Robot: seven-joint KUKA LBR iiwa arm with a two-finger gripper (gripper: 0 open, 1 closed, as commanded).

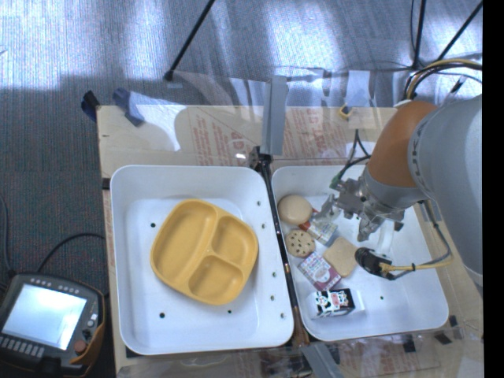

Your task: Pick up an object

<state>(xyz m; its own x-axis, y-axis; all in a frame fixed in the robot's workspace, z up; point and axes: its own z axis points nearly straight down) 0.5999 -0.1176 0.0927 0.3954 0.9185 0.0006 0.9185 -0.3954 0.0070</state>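
Pincer (346, 211) sits low in the right bin (429, 309), hanging over the cluster of small items; whether it is spread or closed can't be told from this angle, and nothing is visibly caught in it.

Left to right:
- Teach pendant (49, 321) on the floor at bottom left, screen lit.
- Left bin (130, 203) holds one yellow divided plate (205, 250), lying flat, well apart from the arm.
- Right bin, left half: a round beige bun-like piece (294, 209) near the dividing wall, a chocolate-chip cookie (300, 244) just below it, a small clear-wrapped item (323, 228) right under the wrist, a pink-and-white packet (318, 269), a tan toast-like slice (341, 256) touching the packet, and a small cow-print milk carton (336, 302) nearest the front edge.
- A black-and-yellow cable loop (378, 264) trails off the wrist just beside the toast slice.

Likely target is one of the pieces near the wrapped item; which one is unclear.

Risks, as a judgement:
- Items are packed tight, so closing could pinch two at once or squeeze one out sideways.
- Flat pieces (cookie, toast, packet) give little to grip; likely slip or empty close.
- Wrapped item looks slick.
- Cable loop could drag the toast slice on lift.
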